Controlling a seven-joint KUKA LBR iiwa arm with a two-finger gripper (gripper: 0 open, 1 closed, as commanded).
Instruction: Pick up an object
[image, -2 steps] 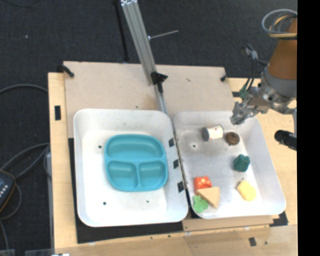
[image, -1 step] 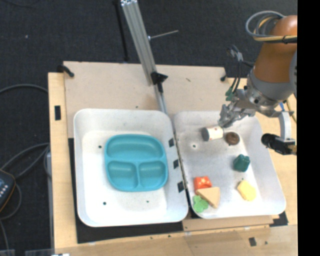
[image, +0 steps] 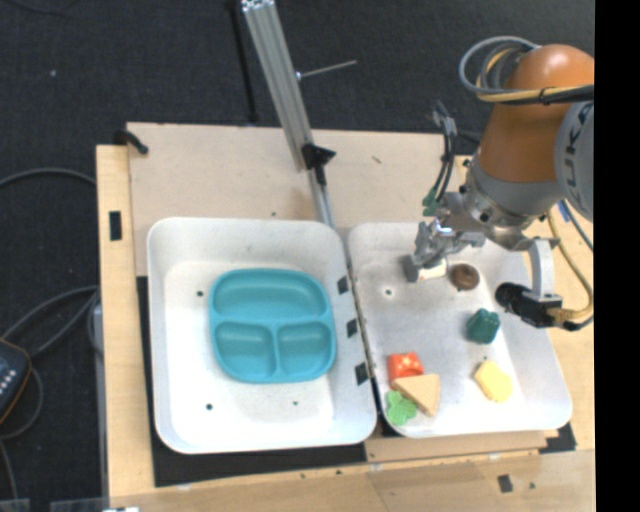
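My gripper (image: 424, 262) hangs low over the back left part of the right bin (image: 440, 325). A small pale piece shows right at its tip, and I cannot tell whether it is held. Just to the right of the gripper lies a brown round object (image: 463, 277). Farther forward on the right sit a dark green object (image: 484, 326) and a yellow block (image: 492, 381). At the bin's front left, a red block (image: 405, 364), a tan wedge (image: 421, 391) and a light green piece (image: 400, 408) lie bunched together.
The left bin (image: 175, 300) holds a teal divided tray (image: 270, 325) in its middle. A slanted metal rail (image: 290, 100) rises behind the bins. The bench edge runs close along the front of both bins.
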